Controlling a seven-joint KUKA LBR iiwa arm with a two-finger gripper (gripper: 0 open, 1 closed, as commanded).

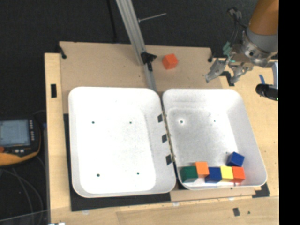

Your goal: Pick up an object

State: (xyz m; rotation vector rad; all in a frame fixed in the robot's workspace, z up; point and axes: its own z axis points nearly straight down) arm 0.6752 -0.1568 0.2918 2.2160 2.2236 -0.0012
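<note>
Bench point(105, 64) under me is tan board w/ two white bins side by side. Left bin point(75, 139) has a few dark dots on its floor. Right bin point(246, 121) is speckled grey. A slanted metal rail point(132, 29) runs from top of view down to the gap btwn them. Off bench at far left: small handheld screen unit point(16, 136) on an orange base, cables point(18, 191) below it.

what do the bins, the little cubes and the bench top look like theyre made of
The bins: probably thin moulded plastic, white and smooth, with rounded corners and raised rims.
The cubes in the right bin, and the orange cube on the bench: solid matte colours with sharp edges, painted wood or plastic; the look leaves it open.
The bench top: flat, dull tan board, likely fibreboard or plywood.
</note>
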